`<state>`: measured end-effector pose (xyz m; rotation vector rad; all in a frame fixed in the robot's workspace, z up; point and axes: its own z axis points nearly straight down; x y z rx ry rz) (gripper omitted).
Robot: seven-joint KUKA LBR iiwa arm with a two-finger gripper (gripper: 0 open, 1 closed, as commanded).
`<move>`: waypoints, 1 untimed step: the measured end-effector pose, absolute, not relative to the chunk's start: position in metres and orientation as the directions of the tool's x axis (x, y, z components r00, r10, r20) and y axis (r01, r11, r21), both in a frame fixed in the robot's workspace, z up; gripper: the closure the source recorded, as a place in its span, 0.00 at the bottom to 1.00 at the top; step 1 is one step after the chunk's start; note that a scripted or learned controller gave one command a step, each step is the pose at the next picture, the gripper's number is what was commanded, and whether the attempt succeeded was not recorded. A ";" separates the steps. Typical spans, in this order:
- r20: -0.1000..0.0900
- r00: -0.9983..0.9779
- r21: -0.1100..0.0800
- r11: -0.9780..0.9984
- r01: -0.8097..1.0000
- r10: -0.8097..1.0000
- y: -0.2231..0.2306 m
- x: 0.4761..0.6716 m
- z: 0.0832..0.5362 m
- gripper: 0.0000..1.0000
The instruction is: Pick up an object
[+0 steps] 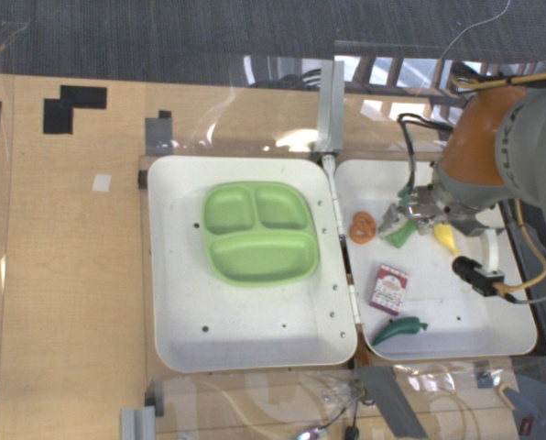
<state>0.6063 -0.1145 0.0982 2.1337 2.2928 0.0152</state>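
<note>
Green block under the pincer in the right bin, near its left wall; whether gripped, or how wide the pincer stands, cannot tell. Just left, a round orange pretzel-like piece; right, a yellow tapered piece. Lower down, well apart, a flat printed card box and a curved green pepper. Smooth green compartment plate in the left bin, broad bare rim all round. Wood-grain desk beyond.

One fixed camera looks down at a slant on both white bins; the arm enters from three o'clock.
</note>
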 end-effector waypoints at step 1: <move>0.000 -0.029 0.002 0.029 1.000 1.000 -0.030 0.670 0.183 1.00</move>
